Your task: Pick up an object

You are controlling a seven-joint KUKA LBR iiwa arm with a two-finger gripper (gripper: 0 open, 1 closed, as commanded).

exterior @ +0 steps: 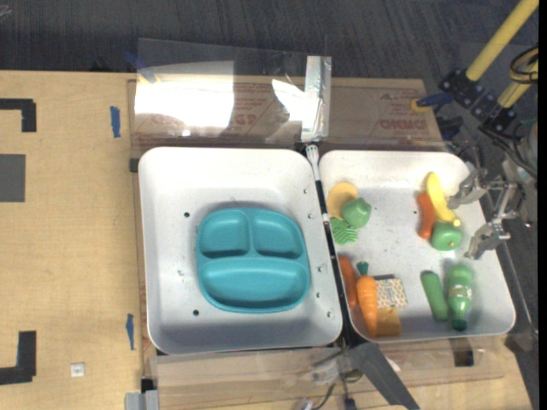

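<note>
The right white bin (389, 171) holds several toy foods. Along its right side lie a yellow banana (438, 196), an orange piece (425, 216) and a round green fruit (444, 236). My gripper (473, 217) hangs over the bin's right rim, just right of these three. Its metal fingers (464, 193) stand apart, so it is open, and nothing sits between them. Lower down lie a green cucumber (434, 295) and a green bottle (460, 294).
The left bin (162, 178) bears a teal divided plate (252, 259). On the right bin's left side are a yellow piece (340, 195), a green pepper (356, 212), a carrot (366, 301) and a patterned box (391, 293). Clear plastic (256, 101) stands behind the bins.
</note>
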